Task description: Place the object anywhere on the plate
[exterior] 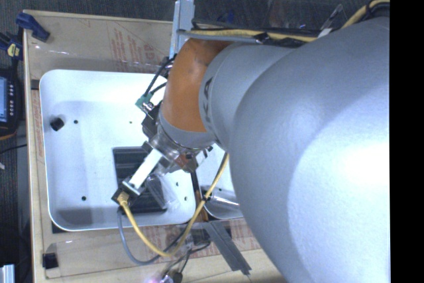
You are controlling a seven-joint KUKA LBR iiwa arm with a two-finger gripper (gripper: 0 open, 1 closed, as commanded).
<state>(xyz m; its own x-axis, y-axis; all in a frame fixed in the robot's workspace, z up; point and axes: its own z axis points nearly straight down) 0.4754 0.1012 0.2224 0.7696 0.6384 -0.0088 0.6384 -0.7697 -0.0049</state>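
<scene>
White bin [79, 162] with 1 small black object [56, 122], presumably the task's, near its left wall, well apart from the dark plate [130, 159] under the wrist; jaws' state cannot be told; centre them over it before closing.

The left white bin [86, 156] contains a small black object [56, 122] near its upper-left corner and a dark rectangular plate [127, 162] toward its lower middle; the two are well apart. The grey arm [298, 142], with its orange band [182, 89], enters from the right. Its wrist is positioned over the plate and covers part of it.
</scene>
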